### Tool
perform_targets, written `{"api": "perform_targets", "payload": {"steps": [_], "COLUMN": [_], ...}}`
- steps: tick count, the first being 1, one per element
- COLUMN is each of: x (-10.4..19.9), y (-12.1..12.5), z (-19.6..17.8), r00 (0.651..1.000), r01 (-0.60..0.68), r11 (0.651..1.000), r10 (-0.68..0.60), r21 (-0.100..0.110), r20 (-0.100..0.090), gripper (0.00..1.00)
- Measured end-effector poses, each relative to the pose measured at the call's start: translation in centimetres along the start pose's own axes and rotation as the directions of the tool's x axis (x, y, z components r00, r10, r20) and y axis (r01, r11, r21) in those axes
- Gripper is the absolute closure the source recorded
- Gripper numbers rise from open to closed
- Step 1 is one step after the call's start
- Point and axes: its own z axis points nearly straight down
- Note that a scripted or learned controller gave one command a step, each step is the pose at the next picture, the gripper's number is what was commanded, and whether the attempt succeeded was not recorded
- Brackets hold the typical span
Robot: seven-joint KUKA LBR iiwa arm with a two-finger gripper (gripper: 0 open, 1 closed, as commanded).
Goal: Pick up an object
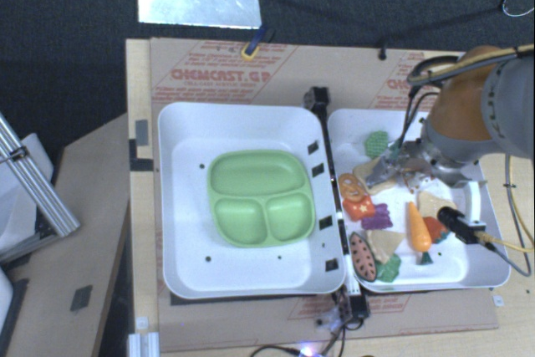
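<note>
My gripper (386, 168) is low over the upper middle of the right bin (481, 263), among several toy foods. It is right above a tan piece (366, 178), and whether it touches that piece is unclear. A green leafy piece (376, 143) lies just behind it. An orange pretzel shape (353, 188), a red piece (359, 208) and purple grapes (379, 218) lie to its front left. An orange carrot (417, 227) stands out in the middle of the bin, and a watermelon slice (361, 256) lies at the front left.
The left bin (180, 180) holds a green three-compartment plate (255, 198). In the right bin a beige wedge (386, 242), a small green piece (389, 267) and a pale slab (430, 203) crowd the front half. The arm's grey and orange body (476, 117) covers the bin's back right.
</note>
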Motion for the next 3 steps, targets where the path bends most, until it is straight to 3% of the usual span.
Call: {"api": "perform_targets", "payload": {"steps": [1, 2, 3], "x": [0.0, 0.0, 0.9], "y": [0.4, 0.2, 0.6], "z": [0.4, -0.2, -5.2], "r00": [1.000, 1.000, 1.000], "r01": [0.001, 0.000, 0.004], "r11": [1.000, 1.000, 1.000], "r10": [0.000, 0.000, -0.004], "r21": [-0.013, -0.007, -0.007], "r20": [0.003, 0.002, 0.002], "gripper": [0.00, 1.00, 1.00]}}
